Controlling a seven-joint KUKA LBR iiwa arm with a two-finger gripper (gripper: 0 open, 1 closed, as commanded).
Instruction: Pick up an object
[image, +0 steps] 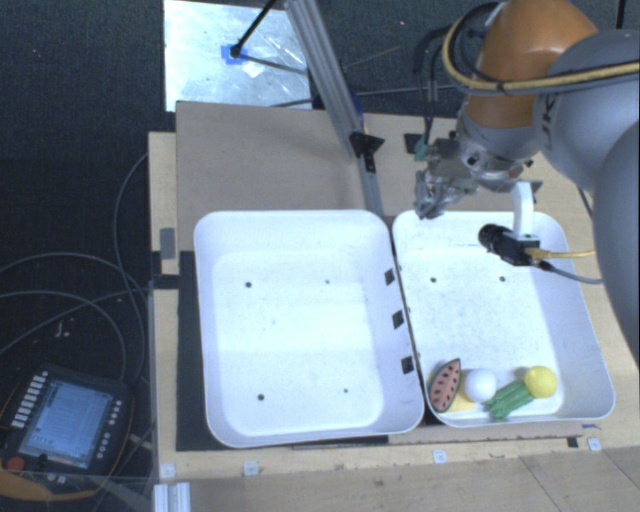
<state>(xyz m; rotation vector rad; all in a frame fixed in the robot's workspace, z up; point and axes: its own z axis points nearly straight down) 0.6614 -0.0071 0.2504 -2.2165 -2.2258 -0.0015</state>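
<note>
The grey arm with its orange band is reaching in from the upper right, its wrist bending down so the gripper (428, 205) is hanging over the far rim of the right bin (500, 310). Whether it is wide or narrow I cannot tell, and nothing is showing in its grasp. 4 toys are lying well apart from it along the bin's near edge: a watermelon slice (445, 383), white ball (481, 384), green piece (510, 397) and yellow lemon (541, 380)
</note>
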